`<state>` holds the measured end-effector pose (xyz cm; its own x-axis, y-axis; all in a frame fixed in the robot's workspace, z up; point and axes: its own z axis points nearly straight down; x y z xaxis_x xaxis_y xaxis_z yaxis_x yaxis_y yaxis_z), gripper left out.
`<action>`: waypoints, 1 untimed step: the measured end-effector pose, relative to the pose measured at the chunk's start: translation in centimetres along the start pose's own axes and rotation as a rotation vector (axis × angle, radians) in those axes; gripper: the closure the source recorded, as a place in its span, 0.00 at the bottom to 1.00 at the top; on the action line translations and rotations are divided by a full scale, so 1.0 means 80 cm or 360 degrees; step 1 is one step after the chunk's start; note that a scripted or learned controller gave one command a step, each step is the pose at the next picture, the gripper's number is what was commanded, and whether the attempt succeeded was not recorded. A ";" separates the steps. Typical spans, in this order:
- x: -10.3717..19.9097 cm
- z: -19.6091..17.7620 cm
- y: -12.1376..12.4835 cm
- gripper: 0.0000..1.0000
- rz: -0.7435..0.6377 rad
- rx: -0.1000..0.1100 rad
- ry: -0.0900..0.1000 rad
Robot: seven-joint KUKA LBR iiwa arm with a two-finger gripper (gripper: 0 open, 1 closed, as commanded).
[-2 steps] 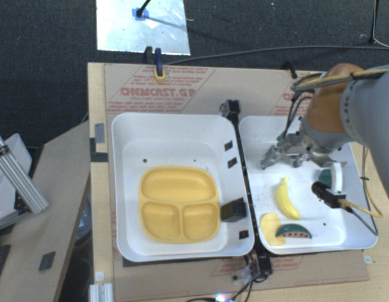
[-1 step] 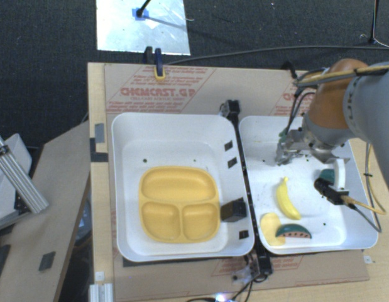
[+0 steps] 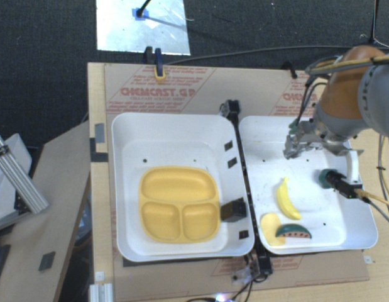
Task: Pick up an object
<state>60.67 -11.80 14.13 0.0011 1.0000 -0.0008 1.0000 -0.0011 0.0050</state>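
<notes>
Nearest, the melon slice (image 3: 293, 233) touches a yellow disc (image 3: 269, 222), so the gripper (image 3: 295, 146), finger state unclear, should descend on the freer banana (image 3: 286, 199).

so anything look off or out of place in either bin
Nothing stands out. The yellow divided tray lies flat in the left bin. In the right bin, the banana and the watermelon slice rest near the front, and the claw hovers toward the back.
</notes>
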 end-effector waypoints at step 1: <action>-0.004 -0.061 -0.009 1.00 0.0000 0.0000 0.0000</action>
<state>59.96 -12.10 18.99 0.0012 1.0000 -0.0008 1.0000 -0.0012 0.0052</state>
